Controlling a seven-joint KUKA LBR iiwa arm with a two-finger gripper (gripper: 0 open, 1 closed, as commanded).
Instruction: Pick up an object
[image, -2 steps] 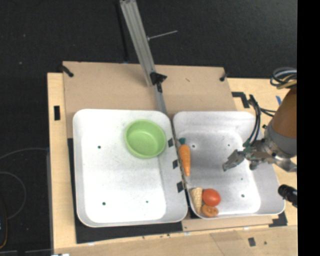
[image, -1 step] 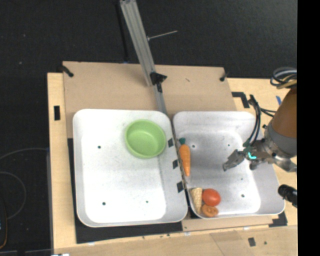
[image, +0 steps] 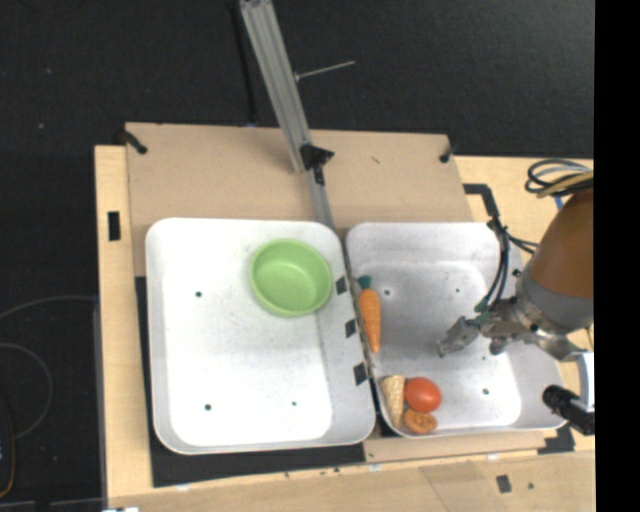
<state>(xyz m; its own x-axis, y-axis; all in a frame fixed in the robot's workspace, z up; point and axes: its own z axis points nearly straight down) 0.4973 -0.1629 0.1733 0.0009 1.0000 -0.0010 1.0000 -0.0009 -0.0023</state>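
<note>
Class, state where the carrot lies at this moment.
The carrot lies in the right bin, along its left wall, above the tomato and left of the gripper.

Even overhead light leaves the two white bins (image: 240, 340) bright, nearly washed out (fine speckle still shows), while the surrounding floor (image: 60, 80) falls almost black. Shadows are soft and short. The whole frame is slightly soft and grainy.
</note>
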